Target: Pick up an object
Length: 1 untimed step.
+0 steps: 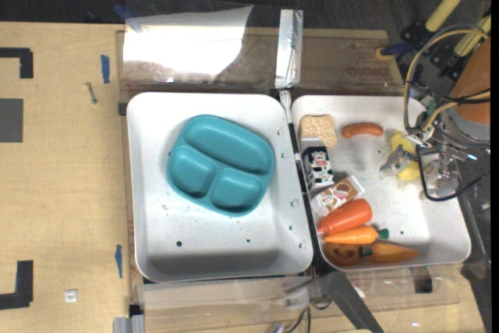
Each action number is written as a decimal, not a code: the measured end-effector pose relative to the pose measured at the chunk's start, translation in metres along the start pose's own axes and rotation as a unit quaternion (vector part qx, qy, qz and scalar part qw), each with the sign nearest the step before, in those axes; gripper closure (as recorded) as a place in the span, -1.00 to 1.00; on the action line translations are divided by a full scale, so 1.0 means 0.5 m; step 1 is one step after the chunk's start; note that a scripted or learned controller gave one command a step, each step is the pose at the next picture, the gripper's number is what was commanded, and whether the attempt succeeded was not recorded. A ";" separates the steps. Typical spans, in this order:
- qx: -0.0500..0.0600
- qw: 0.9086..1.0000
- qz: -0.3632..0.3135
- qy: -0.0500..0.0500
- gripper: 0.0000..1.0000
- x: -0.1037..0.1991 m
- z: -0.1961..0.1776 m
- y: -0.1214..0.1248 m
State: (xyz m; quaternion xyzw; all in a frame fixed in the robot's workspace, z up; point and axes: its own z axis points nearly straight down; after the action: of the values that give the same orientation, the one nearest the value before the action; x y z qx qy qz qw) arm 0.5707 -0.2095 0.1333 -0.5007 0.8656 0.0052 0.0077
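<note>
End effector (401, 160) at right bin's (460, 246) far right edge, grip state unclear, yellow toy (404, 146) just beside it.

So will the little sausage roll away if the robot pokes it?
Probably, yes. The sausage looks round and smooth, lying alone on the flat bin floor, so a sideways poke could roll it. It looks like glossy plastic, likely light and a bit slippery.

teal divided plate (221, 162) in left bin (148, 207)
</note>
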 end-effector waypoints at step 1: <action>0.005 0.999 0.040 0.005 -1.00 -0.105 0.091 -0.025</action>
State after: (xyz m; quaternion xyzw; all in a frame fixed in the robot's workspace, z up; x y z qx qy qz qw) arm 0.6082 -0.1696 0.0889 -0.4658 0.8849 -0.0016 0.0053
